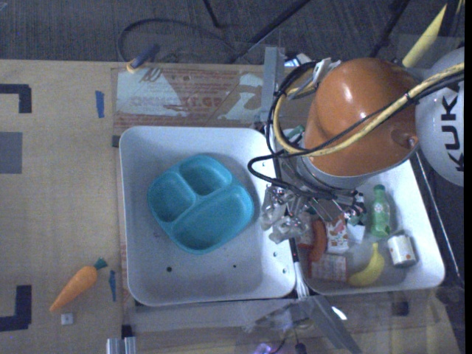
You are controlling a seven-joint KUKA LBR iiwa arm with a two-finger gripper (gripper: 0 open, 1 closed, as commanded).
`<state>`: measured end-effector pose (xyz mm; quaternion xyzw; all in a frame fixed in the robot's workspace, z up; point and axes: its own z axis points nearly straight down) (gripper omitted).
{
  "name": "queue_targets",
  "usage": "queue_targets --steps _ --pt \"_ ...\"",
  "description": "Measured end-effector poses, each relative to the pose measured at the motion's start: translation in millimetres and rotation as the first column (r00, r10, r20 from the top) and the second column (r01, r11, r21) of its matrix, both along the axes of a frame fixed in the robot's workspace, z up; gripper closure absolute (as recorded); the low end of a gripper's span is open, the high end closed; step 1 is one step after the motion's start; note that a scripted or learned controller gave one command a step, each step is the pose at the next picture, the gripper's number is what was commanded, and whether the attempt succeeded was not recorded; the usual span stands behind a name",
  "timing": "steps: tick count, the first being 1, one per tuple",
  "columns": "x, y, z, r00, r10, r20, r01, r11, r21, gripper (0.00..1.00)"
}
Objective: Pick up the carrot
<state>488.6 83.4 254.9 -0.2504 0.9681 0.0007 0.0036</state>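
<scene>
Lying on the bench [59,198] outside both bins, the carrot [74,287] sits at the near left, orange body pointing near-left and green top toward the left bin [136,220]. It is just left of that bin's near-left corner, not touching it, with a small blue tape strip [112,285] between them. Carrot is well apart from the arm.

Left bin holds a blue divided plate [200,202], three compartments, nothing in them, sitting around the bin's middle toward the far side.

Arm [361,116] comes in from the right; the orange band hangs over the far part of the right bin [428,271] and covers much of it. A yellow cable [383,113] and black cables loop around the wrist. The tool [291,216] is low over the seam between the two bins, at the left bin's right wall. Metallic parts there are cluttered and blurred; cannot tell if tool is open or closed, and nothing is clearly seen in it.

Right bin: green bottle [379,211] at the right side, small white can [401,249] nearer, banana [369,267] at the near edge, a red-and-white carton [336,236] and a red sausage-like item [318,240] just beside the tool.

Cardboard sheet [188,94] lies on the bench beyond the left bin.
</scene>
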Motion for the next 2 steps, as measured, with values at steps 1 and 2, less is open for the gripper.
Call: queue_targets --steps 1,2 --pt "31 -73 -70 0.992 0.129 -0.004 -0.129 0.992 -0.002 1.0" --pt "39 -29 -17 0.989 0.145 0.0 -0.145 0.989 -0.001 1.0"
